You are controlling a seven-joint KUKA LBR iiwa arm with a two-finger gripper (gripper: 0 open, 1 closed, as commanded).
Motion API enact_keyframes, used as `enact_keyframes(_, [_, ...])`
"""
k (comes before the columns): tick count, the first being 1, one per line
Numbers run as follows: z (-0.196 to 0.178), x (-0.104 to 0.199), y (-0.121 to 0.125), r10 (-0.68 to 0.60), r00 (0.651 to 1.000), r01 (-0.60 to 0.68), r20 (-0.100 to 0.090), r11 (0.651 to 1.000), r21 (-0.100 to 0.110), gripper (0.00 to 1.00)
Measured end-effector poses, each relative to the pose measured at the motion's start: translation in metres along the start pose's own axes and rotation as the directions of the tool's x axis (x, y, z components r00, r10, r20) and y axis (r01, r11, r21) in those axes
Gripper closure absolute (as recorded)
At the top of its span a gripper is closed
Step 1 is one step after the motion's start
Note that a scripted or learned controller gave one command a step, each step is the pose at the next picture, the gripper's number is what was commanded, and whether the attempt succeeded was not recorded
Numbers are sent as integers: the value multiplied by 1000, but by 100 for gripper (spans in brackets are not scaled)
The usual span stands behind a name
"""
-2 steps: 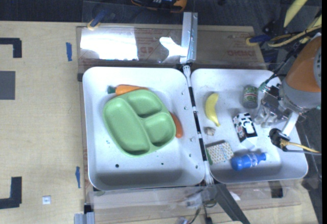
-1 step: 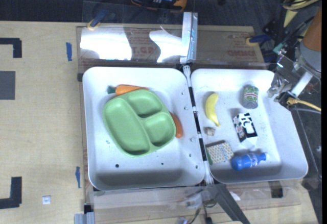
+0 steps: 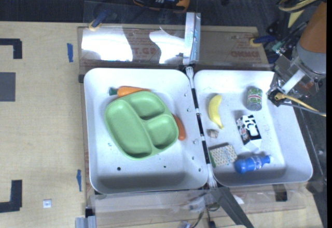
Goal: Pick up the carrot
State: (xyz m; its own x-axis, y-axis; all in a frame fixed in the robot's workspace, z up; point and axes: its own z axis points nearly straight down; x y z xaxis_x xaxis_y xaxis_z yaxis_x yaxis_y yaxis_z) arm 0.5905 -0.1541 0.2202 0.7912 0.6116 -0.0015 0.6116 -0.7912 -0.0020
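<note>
Gripper (image 3: 284,86) hangs at the right edge of frame, over the upper-right corner of the right bin (image 3: 290,164), near the green can (image 3: 254,97). Can't tell if it's open or closed, and nothing visibly held. Carrot (image 3: 134,90) is in the left bin (image 3: 98,170), well apart from the gripper. It lies along the upper-left rim of the green divided plate (image 3: 140,124), touching it or tucked partly under, can't tell which; its green stub end points toward frame left. Another orange bit (image 3: 180,128) pokes out at the plate's right edge; same carrot or a 2nd one, unclear. Prob. a toy: light, stiff and smooth, so likely slippery and apt to roll, not fragile. Best hold, imo, is across the exposed mid-body w/ the pinch square to its long axis, coming from the bin-wall side since the plate rim crowds the other. Nothing sits in the plate's compartments. Right bin holds the can, a banana (image 3: 215,110), a black-and-white carton (image 3: 249,128), a patterned sponge (image 3: 223,155), a blue bottle (image 3: 251,163) and a small brownish scrap (image 3: 212,132) below the banana.
</note>
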Motion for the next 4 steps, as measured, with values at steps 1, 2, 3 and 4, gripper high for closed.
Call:
enact_keyframes(1, [58,-18,-17,-100,995,100,0,995,1,100])
enact_keyframes(2, [50,-19,-30,-95,996,95,0,996,3,100])
enact_keyframes(3, [18,30,33,-321,947,321,-1,947,-4,100])
enact_keyframes(4, [-12,-7,72,-443,897,443,0,897,-6,100])
